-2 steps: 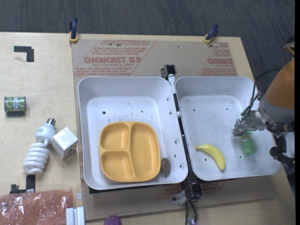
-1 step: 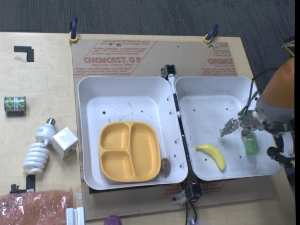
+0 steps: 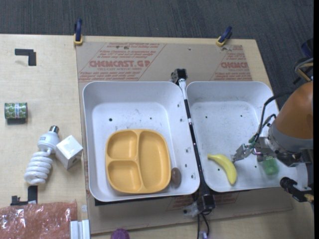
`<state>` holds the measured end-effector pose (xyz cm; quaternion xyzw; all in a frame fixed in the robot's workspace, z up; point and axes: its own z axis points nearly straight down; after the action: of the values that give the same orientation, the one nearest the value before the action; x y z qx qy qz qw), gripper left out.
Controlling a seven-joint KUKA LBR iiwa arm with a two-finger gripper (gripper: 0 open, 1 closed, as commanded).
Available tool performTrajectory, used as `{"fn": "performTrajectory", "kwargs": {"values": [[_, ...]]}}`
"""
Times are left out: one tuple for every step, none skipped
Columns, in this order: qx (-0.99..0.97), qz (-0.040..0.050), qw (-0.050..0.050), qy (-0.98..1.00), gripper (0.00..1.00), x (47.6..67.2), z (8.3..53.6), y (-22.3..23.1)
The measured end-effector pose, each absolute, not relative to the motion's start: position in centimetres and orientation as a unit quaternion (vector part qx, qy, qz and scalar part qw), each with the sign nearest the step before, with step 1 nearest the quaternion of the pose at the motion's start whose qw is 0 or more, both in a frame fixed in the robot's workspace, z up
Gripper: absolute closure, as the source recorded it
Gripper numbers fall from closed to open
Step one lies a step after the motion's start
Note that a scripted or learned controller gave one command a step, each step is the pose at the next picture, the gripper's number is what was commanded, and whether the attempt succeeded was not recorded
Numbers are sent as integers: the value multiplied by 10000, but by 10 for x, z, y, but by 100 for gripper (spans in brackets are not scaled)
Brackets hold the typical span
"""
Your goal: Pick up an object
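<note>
Fingers of the gripper (image 3: 245, 152) hang low in the right bin (image 3: 225, 96), but how they stand is too blurry to tell. Just beside them lies a yellow banana (image 3: 225, 167), apart from the tips. A small green thing (image 3: 270, 167) sits under the arm (image 3: 298, 118). The left bin (image 3: 130, 94) holds a yellow plate (image 3: 137, 161) with three parts.

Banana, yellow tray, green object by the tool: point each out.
banana (image 3: 224, 166): camera view, middle of its curve.
yellow tray (image 3: 139, 160): camera view, centre divider.
green object (image 3: 270, 167): camera view, its visible middle.
</note>
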<state>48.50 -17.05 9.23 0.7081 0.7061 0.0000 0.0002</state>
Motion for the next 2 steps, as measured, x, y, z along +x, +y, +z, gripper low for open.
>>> {"fn": "performTrajectory", "kwargs": {"values": [[7089,7,17,7053,100,486,102,-171],[7071,0,3,7071,100,500,92,-143]]}}
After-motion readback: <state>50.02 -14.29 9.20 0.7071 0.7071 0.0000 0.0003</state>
